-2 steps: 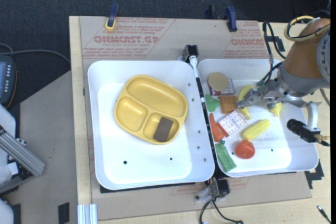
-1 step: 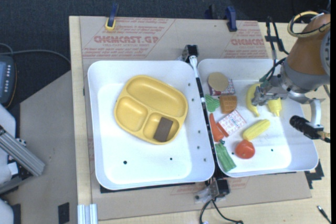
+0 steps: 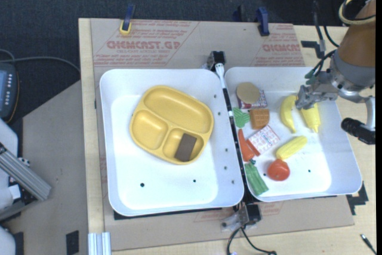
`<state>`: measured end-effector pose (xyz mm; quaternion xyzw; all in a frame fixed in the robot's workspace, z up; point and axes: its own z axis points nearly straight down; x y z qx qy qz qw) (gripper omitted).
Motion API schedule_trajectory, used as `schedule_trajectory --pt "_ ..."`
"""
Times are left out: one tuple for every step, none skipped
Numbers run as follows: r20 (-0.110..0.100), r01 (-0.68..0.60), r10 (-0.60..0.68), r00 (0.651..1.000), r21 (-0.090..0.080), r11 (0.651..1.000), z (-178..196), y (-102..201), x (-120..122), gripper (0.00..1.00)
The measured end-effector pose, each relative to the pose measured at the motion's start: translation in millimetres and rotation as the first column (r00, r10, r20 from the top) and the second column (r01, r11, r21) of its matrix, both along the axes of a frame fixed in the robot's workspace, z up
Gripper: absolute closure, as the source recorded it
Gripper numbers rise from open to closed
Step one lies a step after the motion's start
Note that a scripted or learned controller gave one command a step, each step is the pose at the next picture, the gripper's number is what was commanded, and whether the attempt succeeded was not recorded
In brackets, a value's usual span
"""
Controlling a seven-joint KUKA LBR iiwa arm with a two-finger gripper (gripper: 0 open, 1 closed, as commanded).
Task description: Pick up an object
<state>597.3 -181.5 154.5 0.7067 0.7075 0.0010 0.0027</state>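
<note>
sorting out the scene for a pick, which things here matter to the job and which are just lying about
For the job: gripper; two bananas beside it; corn; tomato; carrot; right bin.

Lying about: yellow tray holding a brown block; left bin; clamps.

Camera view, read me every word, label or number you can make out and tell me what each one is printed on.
"CHEMCAST GP", red print on the brown board under the bins, left of centre.
A second red print on the same board near the blue clamp: too blurred to read.
Red-and-white packet in the right bin: pattern or text too small to read.
</note>
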Motion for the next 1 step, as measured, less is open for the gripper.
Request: schedule_trajectory --pt "0.003 -0.001 0.001 1.0 0.0 1.0 64.2 1.7 6.0 1.0"
